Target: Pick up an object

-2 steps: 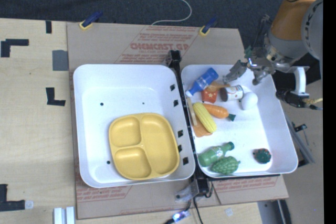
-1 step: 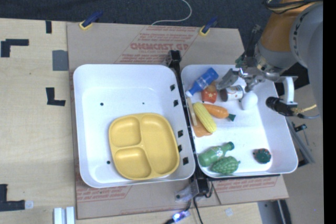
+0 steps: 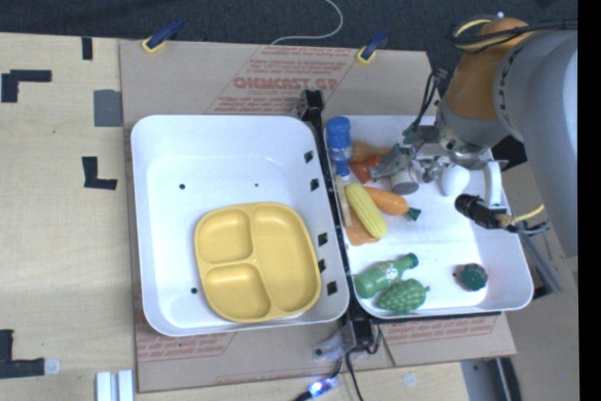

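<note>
Two shallow white bins are seen side by side on the bench. The left bin (image 3: pixel 155 155) holds a yellow divided plate (image 3: pixel 255 260). The right bin (image 3: pixel 507 282) holds the candidate objects: a blue bottle (image 3: pixel 338 144) against the dividing wall, a corn cob (image 3: pixel 366 209) lying beside a carrot (image 3: pixel 390 200), a green bottle (image 3: pixel 383 274) with a knobbly green fruit (image 3: pixel 402 297) just beside it, and a small dark round item (image 3: pixel 471 276) near the bin's right wall, well apart from the rest.

The gripper (image 3: pixel 413 166) is positioned low over the upper part of the right bin, close to the carrot and to some reddish items (image 3: pixel 368 161) that are partly hidden beneath it. The state of the tool cannot be told from this view, and nothing is seen to be held.

The step in hand is judged to be the approach, with no object yet lifted. For the next move, a single item would need to be centred under the tool, most likely the carrot or a neighbouring piece. Crowding there is noted as a risk: adjacent objects could be nudged or a grasp could slip
</note>
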Robot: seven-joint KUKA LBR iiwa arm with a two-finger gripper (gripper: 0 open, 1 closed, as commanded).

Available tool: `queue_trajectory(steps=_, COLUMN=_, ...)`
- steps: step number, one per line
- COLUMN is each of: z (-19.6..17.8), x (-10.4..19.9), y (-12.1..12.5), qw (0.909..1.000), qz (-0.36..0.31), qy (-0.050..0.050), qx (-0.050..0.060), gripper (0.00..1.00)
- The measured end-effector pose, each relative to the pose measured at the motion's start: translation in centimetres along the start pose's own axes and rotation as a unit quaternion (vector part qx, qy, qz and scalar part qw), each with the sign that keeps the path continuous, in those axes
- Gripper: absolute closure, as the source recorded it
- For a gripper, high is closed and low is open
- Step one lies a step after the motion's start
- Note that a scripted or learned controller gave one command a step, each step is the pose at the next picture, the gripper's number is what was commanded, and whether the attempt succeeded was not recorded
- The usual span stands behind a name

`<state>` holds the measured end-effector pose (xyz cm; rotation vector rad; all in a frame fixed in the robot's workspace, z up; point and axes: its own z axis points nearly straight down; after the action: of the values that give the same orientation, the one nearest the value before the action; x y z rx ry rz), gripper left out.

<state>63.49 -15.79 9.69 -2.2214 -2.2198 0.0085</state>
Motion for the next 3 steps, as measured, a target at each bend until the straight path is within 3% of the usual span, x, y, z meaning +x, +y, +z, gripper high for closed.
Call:
queue_trajectory(steps=1, z=0.7, x=0.0, y=0.3, qw=1.0, qz=-0.002, qy=0.001, qx=-0.004, gripper=0.0)
queue_trajectory(steps=2, z=-0.5, x=0.2, y=0.4, qw=1.0, qz=-0.002, qy=0.002, qx=-0.005, gripper=1.0)
queue_trajectory(steps=3, z=-4.8, x=0.0, y=0.0, qw=1.0, qz=-0.001, qy=0.001, qx=-0.003, gripper=1.0)
